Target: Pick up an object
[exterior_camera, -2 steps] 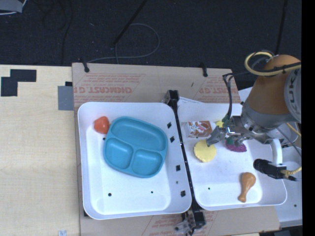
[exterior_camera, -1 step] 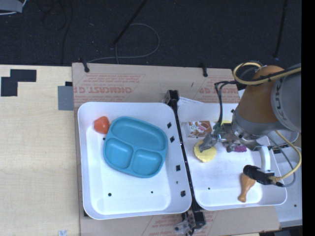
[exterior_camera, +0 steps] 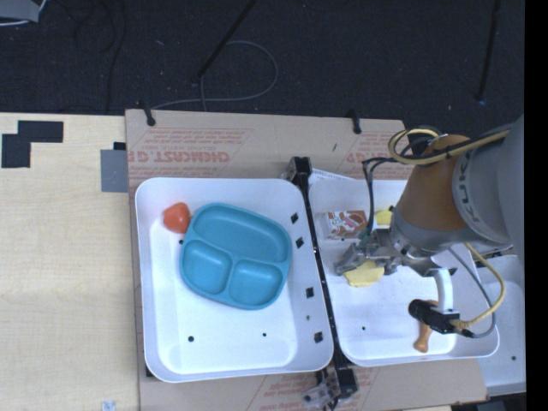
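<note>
Hand hovers low in the right bin, a yellow block just beside it at five o'clock (grip state unclear).

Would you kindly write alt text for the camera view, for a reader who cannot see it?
The grey arm's gripper reaches into the right bin, low over a yellow object beside a small packet. The left bin holds a blue divided plate and an orange ball.

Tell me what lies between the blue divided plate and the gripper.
In the camera view, between the blue divided plate and the gripper lie the left bin's bare white floor and the black divider where the two bins meet.
</note>
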Robot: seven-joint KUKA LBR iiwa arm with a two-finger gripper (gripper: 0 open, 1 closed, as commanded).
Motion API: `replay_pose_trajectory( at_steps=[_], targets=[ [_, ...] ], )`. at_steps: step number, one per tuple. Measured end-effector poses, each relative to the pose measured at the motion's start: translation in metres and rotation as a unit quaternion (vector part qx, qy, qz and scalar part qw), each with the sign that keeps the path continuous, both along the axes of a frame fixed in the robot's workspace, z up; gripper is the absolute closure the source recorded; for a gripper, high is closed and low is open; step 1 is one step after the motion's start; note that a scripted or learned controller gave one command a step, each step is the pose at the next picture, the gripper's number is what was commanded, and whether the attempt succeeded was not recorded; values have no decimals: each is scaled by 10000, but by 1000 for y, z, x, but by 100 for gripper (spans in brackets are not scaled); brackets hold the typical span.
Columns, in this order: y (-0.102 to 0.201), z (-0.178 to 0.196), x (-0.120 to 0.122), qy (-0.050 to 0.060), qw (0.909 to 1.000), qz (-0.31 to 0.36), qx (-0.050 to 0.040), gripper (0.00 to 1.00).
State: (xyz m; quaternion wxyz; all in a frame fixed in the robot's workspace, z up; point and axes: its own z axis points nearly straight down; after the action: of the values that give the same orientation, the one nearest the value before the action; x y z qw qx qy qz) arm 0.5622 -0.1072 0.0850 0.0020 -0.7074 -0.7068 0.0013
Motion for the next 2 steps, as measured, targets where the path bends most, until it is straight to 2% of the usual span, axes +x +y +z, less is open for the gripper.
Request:
replay_pose_trajectory(
  at_steps=[1,2],
  targets=[
    [-2,12,-1,8,10000,-30,2,100],
    [-7,54,1,-23,10000,-40,-5,100]
  ],
)
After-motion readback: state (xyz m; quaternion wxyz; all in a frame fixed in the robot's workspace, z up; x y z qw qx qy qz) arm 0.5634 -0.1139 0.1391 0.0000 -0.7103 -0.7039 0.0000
